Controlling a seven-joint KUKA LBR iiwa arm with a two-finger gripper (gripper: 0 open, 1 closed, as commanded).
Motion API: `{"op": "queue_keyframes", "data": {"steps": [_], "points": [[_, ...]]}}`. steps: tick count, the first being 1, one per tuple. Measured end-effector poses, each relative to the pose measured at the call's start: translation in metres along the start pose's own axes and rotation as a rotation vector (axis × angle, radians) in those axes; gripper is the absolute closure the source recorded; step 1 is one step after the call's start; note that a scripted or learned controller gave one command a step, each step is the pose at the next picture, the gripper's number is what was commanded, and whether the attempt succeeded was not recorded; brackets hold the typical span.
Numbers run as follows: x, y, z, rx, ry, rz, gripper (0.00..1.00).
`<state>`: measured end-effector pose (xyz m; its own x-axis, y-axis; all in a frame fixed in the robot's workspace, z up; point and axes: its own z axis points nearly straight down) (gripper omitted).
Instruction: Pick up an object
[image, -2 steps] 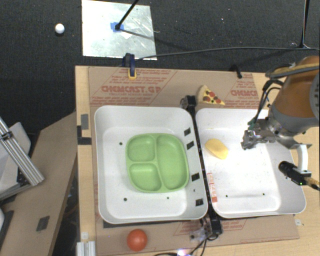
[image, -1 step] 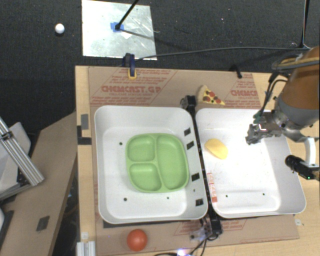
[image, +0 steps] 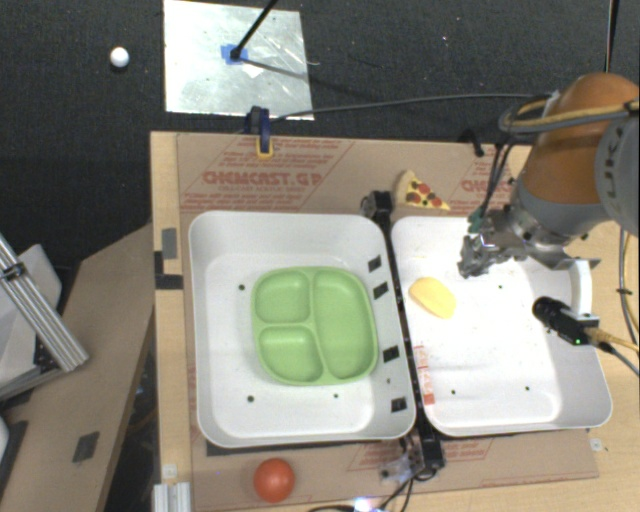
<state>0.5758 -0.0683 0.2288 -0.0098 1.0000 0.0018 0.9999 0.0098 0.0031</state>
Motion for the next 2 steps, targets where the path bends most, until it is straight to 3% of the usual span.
{"op": "queue_keyframes", "data": {"steps": [1,2], "points": [[0.053,-0.004,-0.004,0.002,0.001,0.0,1.0],[0.113,0.01,-0.008,0.0,0.001,-0.002,1.0]]}}
